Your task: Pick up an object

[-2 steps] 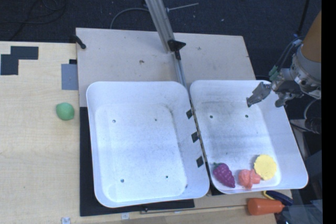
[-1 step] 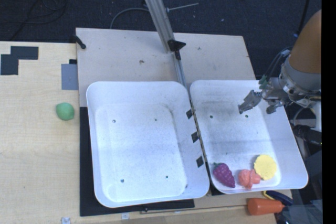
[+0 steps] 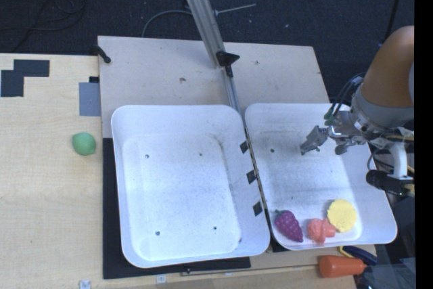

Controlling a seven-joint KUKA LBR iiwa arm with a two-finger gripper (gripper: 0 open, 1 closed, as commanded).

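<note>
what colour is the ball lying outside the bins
Green; the ball shows best in the camera view.

The arm (image 3: pixel 396 78) is cut off by the right edge, so its upper part is not visible. The hand (image 3: pixel 326 143) is small and blurred. An orange thing (image 3: pixel 342 266) below the right bin (image 3: pixel 379 230) is partly hidden.

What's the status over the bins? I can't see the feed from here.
Gripper open, above the right bin, holding nothing. Purple toy, pink toy, yellow toy along the bin's near edge. Nothing in the way.
</note>
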